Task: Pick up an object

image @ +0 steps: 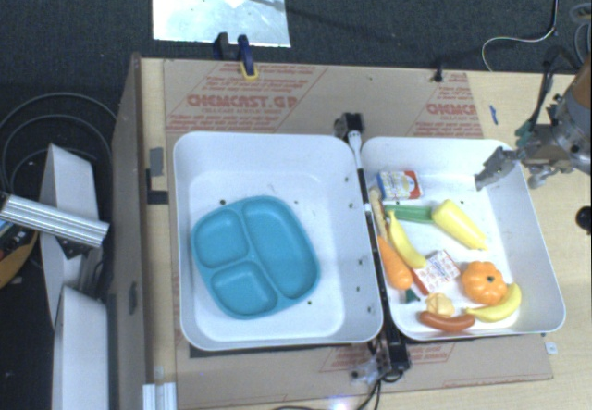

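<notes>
Arm (575,121) cut off at right edge — jaws' gap indistinct

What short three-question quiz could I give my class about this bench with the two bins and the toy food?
1. True or false: the blue divided plate lies in the same bin as the toy pumpkin.
2. Which bin does the gripper hover over: A) the left bin, B) the right bin, C) neither?
3. Fill in: the toy carrot lies along the right bin's ____ wall, next to the divider between the bins.

Key:
1. False; the plate is in the left bin, the pumpkin in the right.
2. B, near its upper right part.
3. Left.
</notes>
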{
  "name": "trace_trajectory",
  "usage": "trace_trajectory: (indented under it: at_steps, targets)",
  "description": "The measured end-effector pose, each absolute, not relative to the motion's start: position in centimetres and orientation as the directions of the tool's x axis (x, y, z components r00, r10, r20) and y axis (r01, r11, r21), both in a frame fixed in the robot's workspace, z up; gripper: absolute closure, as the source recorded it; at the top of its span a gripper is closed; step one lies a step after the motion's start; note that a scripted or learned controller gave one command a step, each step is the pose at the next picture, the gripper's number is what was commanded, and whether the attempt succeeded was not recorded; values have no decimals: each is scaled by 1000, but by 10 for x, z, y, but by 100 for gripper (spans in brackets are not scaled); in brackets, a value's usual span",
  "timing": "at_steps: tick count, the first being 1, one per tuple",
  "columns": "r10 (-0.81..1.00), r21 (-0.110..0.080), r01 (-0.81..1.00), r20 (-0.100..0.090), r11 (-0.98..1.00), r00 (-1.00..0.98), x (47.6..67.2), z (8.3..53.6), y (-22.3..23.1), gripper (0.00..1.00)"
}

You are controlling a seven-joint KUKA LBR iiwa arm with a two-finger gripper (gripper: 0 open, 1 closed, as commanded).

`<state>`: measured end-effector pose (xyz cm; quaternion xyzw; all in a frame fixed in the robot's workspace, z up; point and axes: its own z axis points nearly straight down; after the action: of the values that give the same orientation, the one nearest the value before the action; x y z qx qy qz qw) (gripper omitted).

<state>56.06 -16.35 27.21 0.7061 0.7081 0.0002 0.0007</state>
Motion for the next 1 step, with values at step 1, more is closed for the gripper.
trace_trajectory:
  at_steps: [1]
  targets:
    - [1000,-6,1000,1,1,-1,577,170,-170,0]
